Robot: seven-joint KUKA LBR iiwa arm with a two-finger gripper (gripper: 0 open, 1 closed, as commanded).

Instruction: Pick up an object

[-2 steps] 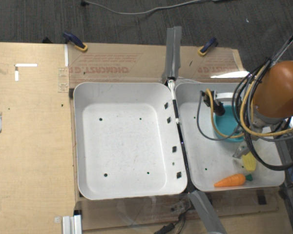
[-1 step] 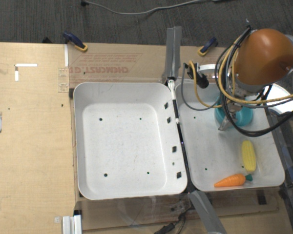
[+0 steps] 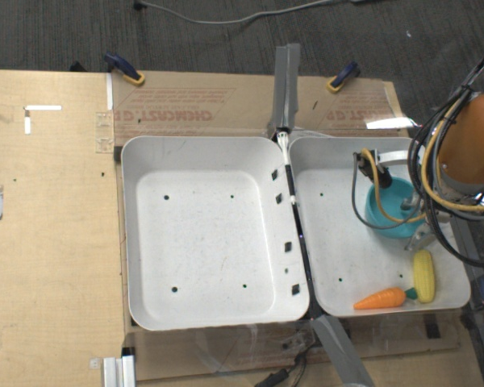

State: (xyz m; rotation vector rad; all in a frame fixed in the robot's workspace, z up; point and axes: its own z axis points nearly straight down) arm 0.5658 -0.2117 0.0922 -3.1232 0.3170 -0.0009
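Plywood bench (image 3: 48, 240), dark carpet behind, two white bins clamped side by side. Right bin (image 3: 331, 216) holds an orange toy carrot (image 3: 381, 299) at the front edge, yellow corn cob (image 3: 423, 276) just beside it. Gripper (image 3: 415, 236) buried behind cables and a teal piece (image 3: 390, 208).

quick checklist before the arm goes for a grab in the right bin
1. Targets present: ok. A carrot and a corn cob lie in the right bin, near its front right corner.
2. Targets apart: cannot tell. The carrot's leafy end and the corn's lower end look close or touching.
3. Pincer position: cannot tell. The arm sits over the bin's right side, its cables hiding the tip.
4. Teal bowl: not ok. It lies just behind the corn, under the arm, in the way.
5. Bin walls: not ok. Both targets are near the rim, tight for descent.
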